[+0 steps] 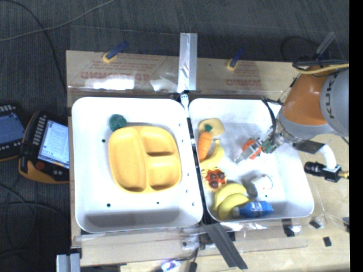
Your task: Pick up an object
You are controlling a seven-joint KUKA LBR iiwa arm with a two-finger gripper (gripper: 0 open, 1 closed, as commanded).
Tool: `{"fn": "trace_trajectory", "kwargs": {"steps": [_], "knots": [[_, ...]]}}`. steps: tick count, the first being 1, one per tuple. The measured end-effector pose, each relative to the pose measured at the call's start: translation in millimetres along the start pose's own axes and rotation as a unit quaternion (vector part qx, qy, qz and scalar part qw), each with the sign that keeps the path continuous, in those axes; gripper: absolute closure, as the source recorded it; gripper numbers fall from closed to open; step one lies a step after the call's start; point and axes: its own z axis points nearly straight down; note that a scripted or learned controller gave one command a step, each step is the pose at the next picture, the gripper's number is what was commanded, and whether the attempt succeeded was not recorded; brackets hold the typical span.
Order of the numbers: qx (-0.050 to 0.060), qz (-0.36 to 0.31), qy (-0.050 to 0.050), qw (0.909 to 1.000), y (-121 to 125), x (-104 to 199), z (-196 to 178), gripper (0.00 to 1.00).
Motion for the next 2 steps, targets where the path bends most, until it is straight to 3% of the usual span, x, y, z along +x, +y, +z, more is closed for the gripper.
{"fn": "trace_trajectory", "kwargs": {"steps": [1, 2], "knots": [[-0.002, -0.001, 0.0, 1.0, 2, 0, -10, 1.0], [0.006, 0.042, 0.004, 0.9991, 77, 27, -120, 1.0]]}}
